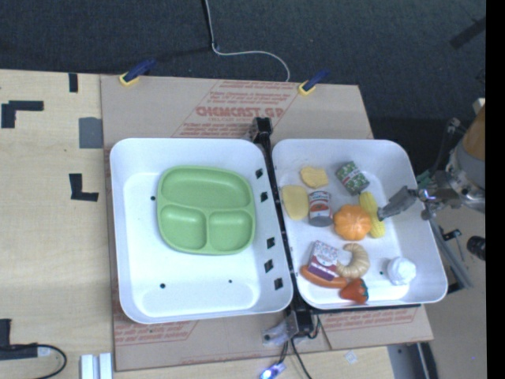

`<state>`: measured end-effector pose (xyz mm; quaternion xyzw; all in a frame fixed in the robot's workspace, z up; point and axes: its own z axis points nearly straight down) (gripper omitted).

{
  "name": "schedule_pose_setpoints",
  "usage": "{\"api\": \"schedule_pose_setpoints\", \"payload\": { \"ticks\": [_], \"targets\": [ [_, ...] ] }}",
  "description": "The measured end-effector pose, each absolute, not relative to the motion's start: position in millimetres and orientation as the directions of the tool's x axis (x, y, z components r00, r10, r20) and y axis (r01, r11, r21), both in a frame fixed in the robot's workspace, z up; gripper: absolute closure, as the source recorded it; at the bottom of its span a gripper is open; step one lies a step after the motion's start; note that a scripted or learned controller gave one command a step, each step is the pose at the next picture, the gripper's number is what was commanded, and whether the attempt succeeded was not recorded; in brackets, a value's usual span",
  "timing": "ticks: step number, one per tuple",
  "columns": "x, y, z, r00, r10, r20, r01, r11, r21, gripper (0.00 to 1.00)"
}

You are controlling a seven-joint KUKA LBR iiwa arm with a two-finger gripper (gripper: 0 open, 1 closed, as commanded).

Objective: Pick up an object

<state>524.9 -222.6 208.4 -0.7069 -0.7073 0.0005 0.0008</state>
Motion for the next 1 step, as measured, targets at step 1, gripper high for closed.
{"api": "schedule_pose_setpoints", "payload": {
  "ticks": [1],
  "targets": [
    [493.6, -222.8, 78.4, 0.001, 1.0, 0.002, 1.0, -0.001, -0.006, 0.0]
  ]
}}
